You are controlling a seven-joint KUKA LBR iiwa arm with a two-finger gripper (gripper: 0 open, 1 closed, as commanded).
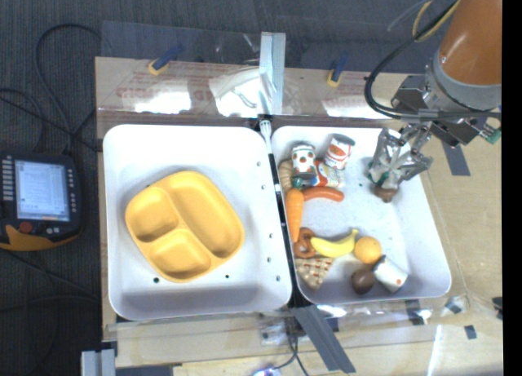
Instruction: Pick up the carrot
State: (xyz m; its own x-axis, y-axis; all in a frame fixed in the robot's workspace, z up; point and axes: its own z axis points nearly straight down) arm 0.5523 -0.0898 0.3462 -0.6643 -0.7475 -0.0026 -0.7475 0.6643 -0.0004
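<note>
From above, the gripper (390, 177) hangs over the far right part of the right bin (424, 227), fingertips pointing down at a small brown object (385, 194); how far the fingers are parted cannot be told. No label can be read on the cans (303, 158). The arm (469, 32) reaches in from the far right. The carrot (294, 214) lies along the bin's left wall, well apart from the gripper

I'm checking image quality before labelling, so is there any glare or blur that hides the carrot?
Camera view: the long orange carrot is evenly lit and fairly sharp; glare falls on the clear plastic sheet behind the shallow white bins; the metal two-finger gripper looks soft and cluttered.
</note>
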